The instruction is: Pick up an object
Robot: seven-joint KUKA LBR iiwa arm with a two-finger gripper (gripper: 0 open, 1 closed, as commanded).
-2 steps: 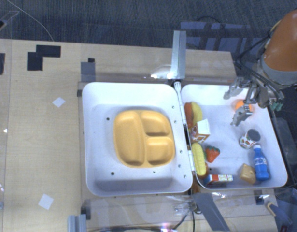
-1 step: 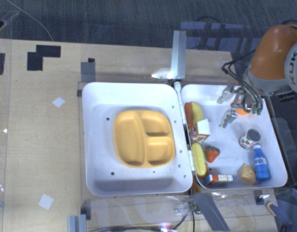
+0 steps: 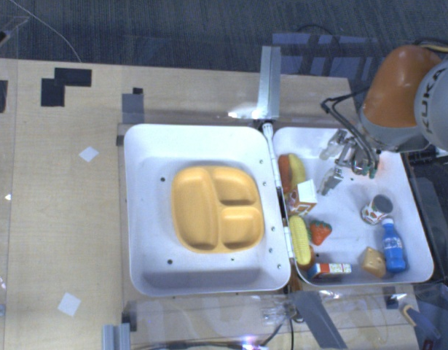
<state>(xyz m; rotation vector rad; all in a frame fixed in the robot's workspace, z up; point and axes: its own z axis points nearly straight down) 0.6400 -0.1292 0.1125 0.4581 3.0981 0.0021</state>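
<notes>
My gripper (image 3: 339, 168) hangs over the upper middle of the right bin (image 3: 420, 228), its fingers spread apart with nothing between them. Just left of it lie a hot dog (image 3: 289, 172) and a small white carton (image 3: 307, 192). Lower in the bin sit a corn cob (image 3: 300, 239), a strawberry (image 3: 321, 232), a blue bottle (image 3: 393, 245), a round grey-and-white item (image 3: 376, 208), a tan chunk (image 3: 372, 262) and a small red-capped bottle (image 3: 331, 270) lying flat.
The left bin (image 3: 147, 195) holds a yellow divided tray (image 3: 215, 207). A metal divider post (image 3: 269, 86) stands behind the seam between the bins. The arm's orange band (image 3: 398, 86) and grey wrist overhang the right bin's top right corner.
</notes>
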